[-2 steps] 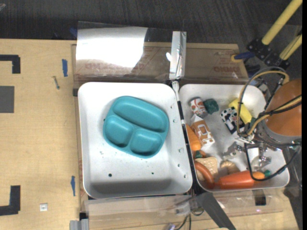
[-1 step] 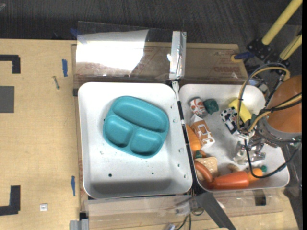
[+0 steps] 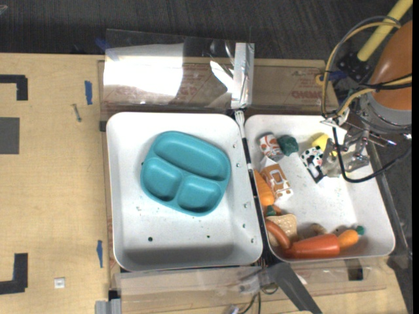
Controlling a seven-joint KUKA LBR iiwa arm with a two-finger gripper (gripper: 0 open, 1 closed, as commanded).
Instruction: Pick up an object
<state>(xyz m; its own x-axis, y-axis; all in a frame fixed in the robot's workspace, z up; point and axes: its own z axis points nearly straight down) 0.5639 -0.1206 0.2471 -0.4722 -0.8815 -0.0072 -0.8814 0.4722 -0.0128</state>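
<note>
The grey arm's two-finger gripper sits over the right white plastic bin, by its far right side. Honestly can't tell what the gripper's doing; it's a tangle of metal and cables, and nothing is clearly held.

Just left of it there's a small white block with black spots and a yellow piece. Same bin has a dark green lump, a long orange carrot-shaped toy lying left-right along the near wall, and an orange-and-white printed box.

The left white bin holds a teal three-compartment plastic plate, long axis running far-left to near-right.
</note>
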